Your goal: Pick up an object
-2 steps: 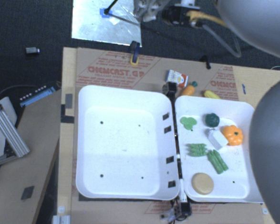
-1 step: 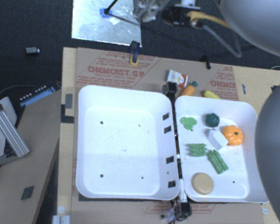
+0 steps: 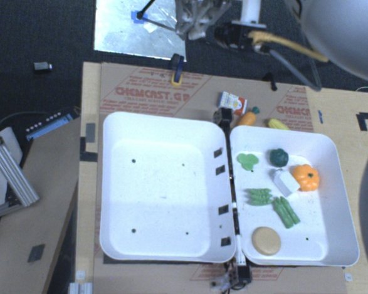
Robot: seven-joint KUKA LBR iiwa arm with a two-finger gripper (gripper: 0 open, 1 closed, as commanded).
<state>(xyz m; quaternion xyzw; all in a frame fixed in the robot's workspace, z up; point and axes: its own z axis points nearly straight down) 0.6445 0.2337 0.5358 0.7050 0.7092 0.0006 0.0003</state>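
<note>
Hand [image 3: 194,26]: seen at top of view, well above the bins, over a shiny sheet [image 3: 127,20] on the floor; nothing is seen between its fingers; how far open can't be told, too blurred.
Arm [image 3: 343,29]: grey bulk at top right, parked clear of the bins, prob. so the camera's look at the items isn't blocked.
Left bin [image 3: 128,139]: white, shallow; bare floor w/ a few small dark dots.
Right bin [image 3: 340,204]: all task items are kept here, spread apart, which leaves room for fingers round most.
Pumpkin [image 3: 306,177]: orange, near right wall; touched by a white block [image 3: 284,182] on its left.
Dark green ball [image 3: 279,157]: just above the block, apart from it.
Leaf [image 3: 248,160]: flat green piece, near the divider; judged hard to grip.
Beans [image 3: 258,195]: green pods mid-bin; a second bunch [image 3: 285,212] lies slanted just beside.
Tan disc [image 3: 266,241]: alone at front; judged the easiest pick.
Outside bins: carrot [image 3: 247,119] and a yellow piece [image 3: 277,124] lie on the counter [image 3: 144,93] behind the right bin.
Stage: no pick begun yet, as judged.
</note>
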